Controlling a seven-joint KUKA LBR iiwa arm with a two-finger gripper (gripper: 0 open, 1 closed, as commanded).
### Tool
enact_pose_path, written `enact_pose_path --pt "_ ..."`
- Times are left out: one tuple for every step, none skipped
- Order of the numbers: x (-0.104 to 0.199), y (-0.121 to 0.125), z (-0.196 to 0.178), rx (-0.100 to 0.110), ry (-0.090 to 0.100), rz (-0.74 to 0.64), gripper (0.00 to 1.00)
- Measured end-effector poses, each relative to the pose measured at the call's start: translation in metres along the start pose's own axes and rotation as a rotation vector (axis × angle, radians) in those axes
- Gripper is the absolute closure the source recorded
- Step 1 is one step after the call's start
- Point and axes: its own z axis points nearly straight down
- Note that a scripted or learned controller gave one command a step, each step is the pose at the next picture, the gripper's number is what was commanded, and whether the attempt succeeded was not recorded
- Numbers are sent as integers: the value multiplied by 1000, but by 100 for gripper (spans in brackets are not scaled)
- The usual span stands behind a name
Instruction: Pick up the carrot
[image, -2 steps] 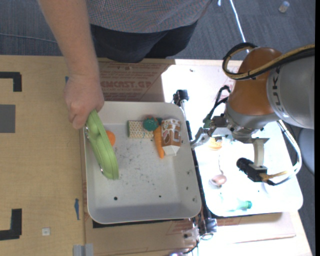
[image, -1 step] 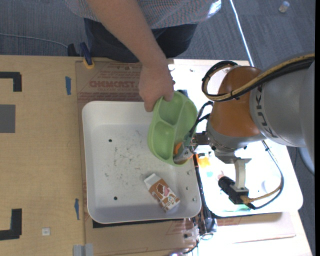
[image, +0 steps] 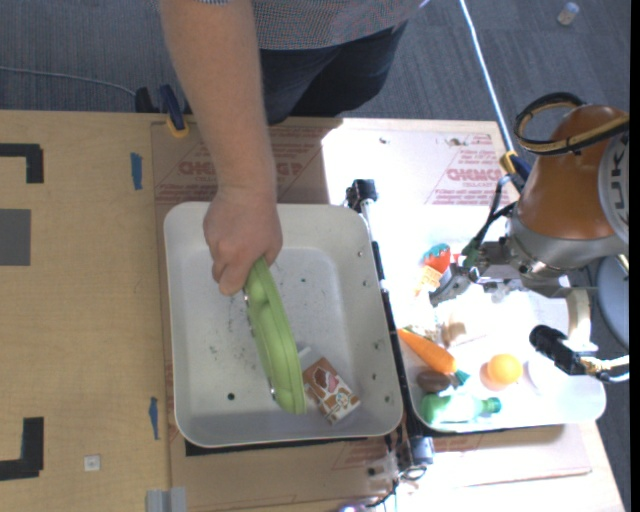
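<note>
1. The carrot (image: 427, 350) lay in the right bin (image: 590, 400), close to its left wall, slanting from upper left down to lower right.
2. Just below the carrot sat a small brown thing (image: 433, 381), and under that a green bottle (image: 455, 408) lay on its side along the bin's near edge.
3. An orange ball (image: 502, 371) rested to the right of the carrot, a little apart from it.
4. A small red and blue object (image: 437, 258) lay further up the same bin.
5. The tool (image: 452, 283) hung over the right bin, above and to the right of the carrot and apart from it; whether it was open or closed could not be told, and no object showed in its grip.
6. A person's hand (image: 242, 245) reached into the left bin (image: 185, 330) and gripped a long green vegetable (image: 275, 340).
7. A small brown packet (image: 331, 389) lay touching the lower end of that vegetable.
8. Both bins stood on the surface (image: 80, 300), which was covered with cardboard.
</note>
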Motion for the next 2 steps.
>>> enact_pose_path --pt "-19 -45 102 2 2 -1 0" --pt "-18 -44 95 3 4 -2 100"
